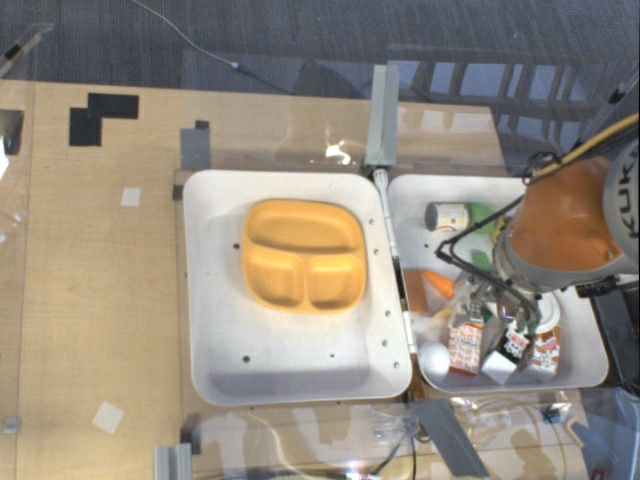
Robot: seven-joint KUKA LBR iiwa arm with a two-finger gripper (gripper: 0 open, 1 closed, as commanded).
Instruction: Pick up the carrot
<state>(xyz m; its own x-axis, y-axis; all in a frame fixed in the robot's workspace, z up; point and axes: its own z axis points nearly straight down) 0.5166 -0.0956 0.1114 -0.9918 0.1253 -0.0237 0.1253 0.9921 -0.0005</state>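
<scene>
The carrot [437, 285] lies in the right bin [410, 203], a small orange wedge near that bin's left wall. My gripper [492, 313] hangs low over the bin's middle, just right of the carrot, below the orange wrist band [563, 220]. Its dark fingers sit among packed items and cables, and nothing orange shows between them.
A yellow divided plate [303, 254] rests in the left bin [215, 298]. The right bin also holds a white can with a green item [452, 215], a white egg [434, 358], a red and white carton [463, 348] and small sauce bottles [543, 352], crowded around the gripper.
</scene>
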